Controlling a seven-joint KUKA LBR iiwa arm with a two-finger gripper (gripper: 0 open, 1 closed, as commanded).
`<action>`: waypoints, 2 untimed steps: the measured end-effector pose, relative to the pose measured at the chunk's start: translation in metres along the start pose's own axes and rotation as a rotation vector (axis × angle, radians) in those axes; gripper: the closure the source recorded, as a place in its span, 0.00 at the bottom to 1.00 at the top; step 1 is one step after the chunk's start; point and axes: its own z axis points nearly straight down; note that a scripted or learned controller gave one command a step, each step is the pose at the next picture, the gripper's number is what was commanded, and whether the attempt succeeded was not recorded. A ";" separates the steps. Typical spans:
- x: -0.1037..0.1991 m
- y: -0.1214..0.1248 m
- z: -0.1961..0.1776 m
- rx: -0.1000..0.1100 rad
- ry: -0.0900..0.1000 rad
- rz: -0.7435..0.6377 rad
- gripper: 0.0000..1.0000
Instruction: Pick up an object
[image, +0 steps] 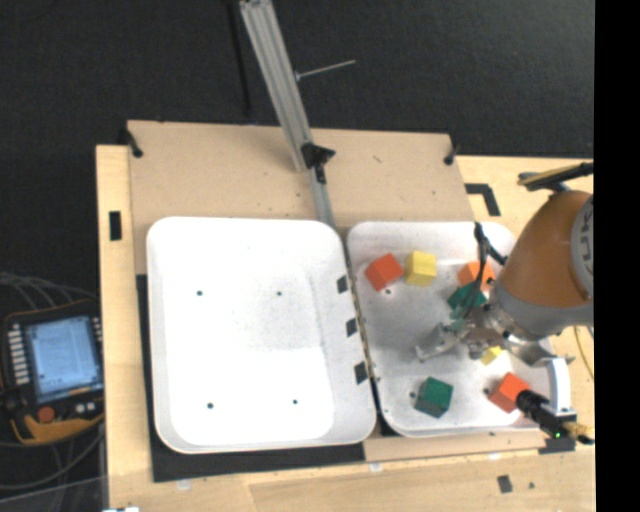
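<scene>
Reaching in from the right, we see the gripper (448, 338) low over the middle of the right bin (400, 425), with the grey and orange arm (545, 265) above it covering that bin's right side. Whether it is apart or together we cannot tell, as the metal parts blur into the white floor, and we see no block between them.

Around it we count several blocks. An orange cube (383, 271) sits at the far left of this bin, with a yellow cube (422, 266) just beside it on the right. A dark green piece (466, 297) lies just far of the gripper, close under the arm, and a second orange block (471, 272) peeks out beside the arm, farther back. A small yellow piece (490, 354) shows just right of the gripper. Toward the near edge we see a green cube (434, 396), well apart from the gripper, and an orange block (509, 391) at the near right.

To the left we see the left bin (245, 325), its white floor marked by a few small dark dots.
</scene>
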 end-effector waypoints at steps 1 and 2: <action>0.001 0.003 -0.014 -0.011 0.002 0.004 1.00; -0.003 0.007 -0.078 -0.014 -0.001 -0.005 1.00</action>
